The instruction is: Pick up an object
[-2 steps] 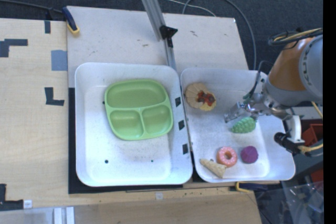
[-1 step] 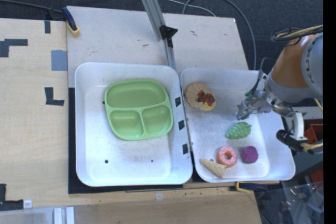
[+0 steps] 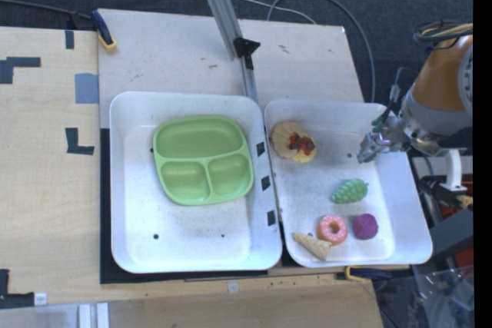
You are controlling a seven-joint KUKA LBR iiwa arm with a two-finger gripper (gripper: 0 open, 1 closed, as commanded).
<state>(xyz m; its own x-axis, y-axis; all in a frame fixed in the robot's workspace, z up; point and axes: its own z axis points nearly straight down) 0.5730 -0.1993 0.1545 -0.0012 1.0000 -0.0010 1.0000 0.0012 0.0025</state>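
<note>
While the arm leans in from the right, the gripper (image 3: 369, 148) hangs over the upper right part of the right bin (image 3: 400, 242), nothing between its fingers; it's too small and blurred for me to tell if the pincer is apart or together. Candidates all sit in that bin: green bumpy toy (image 3: 350, 190) just below the gripper, purple ball (image 3: 365, 226) and pink donut (image 3: 332, 227) nearer the front, tan wedge (image 3: 313, 245) against the front wall, pizza-like round (image 3: 294, 141) up at the left. Left bin (image 3: 123, 188) has a green divided plate (image 3: 204, 159). Risks, my guess: donut, ball and wedge are crowded, so a descent there may nudge neighbours or clip two; the ball could roll off; the wedge at the wall leaves little finger room. The green toy looks easiest.
</note>
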